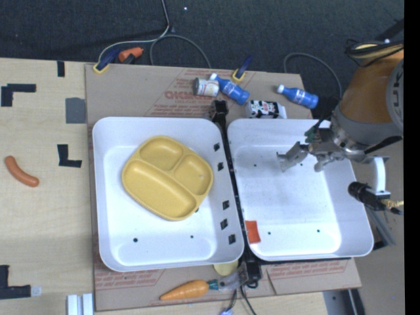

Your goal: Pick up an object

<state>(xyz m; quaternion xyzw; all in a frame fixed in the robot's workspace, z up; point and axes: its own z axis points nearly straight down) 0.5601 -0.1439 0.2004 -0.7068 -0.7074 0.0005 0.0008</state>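
We see the arm reaching in from the right, its orange band above the wrist, with the gripper hanging over the upper part of the right bin. Its two fingers stand spread apart, and nothing sits between them. Whether the fingertips touch the bin floor, we cannot tell.

The right bin has a small orange tag by its left wall, near the lower corner. In the left bin we find a yellow divided plate, lying flat and slightly turned, closer to the upper half of that bin. The plate is well apart from the gripper, across the dividing walls where the two bins meet.

Around the bins, on the brown board that carries them, lie several small things. Above the bins we see a blue bottle lying on its side just beside a small white jar, and a second blue bottle farther right, near the arm. A little black and white packet rests just above the right bin's upper left corner. An orange-handled clamp grips the board's upper left edge.

Below the bins a toy carrot lies on the board's front edge, next to a yellow round thing half hidden under the left bin's rim. Far to the left, on the pale wooden bench, a toy sausage lies alone, well apart from everything else.
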